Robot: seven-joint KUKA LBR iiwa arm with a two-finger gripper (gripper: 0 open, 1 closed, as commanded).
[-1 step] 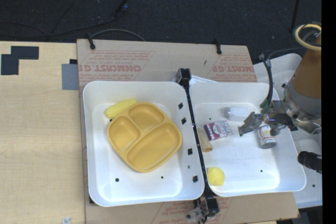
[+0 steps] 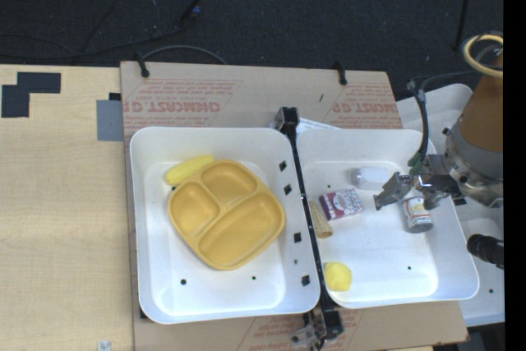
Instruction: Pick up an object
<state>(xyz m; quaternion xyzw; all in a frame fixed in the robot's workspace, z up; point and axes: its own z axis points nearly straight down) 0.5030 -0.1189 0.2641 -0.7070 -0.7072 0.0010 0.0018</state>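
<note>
Nearest you, a yellow ball [image 2: 338, 276] lies in the right bin [image 2: 448, 285] at its front left corner. In the left bin [image 2: 156, 292], a yellow divided plate [image 2: 226, 214] sits centrally, with a banana [image 2: 187, 168] touching its rear left edge. In the right bin, note a small packet [image 2: 341, 203] near the left wall and a can [image 2: 417, 214] toward the right. The gripper [image 2: 411, 189] hangs just above the can. You cannot tell how its jaws stand.
</note>
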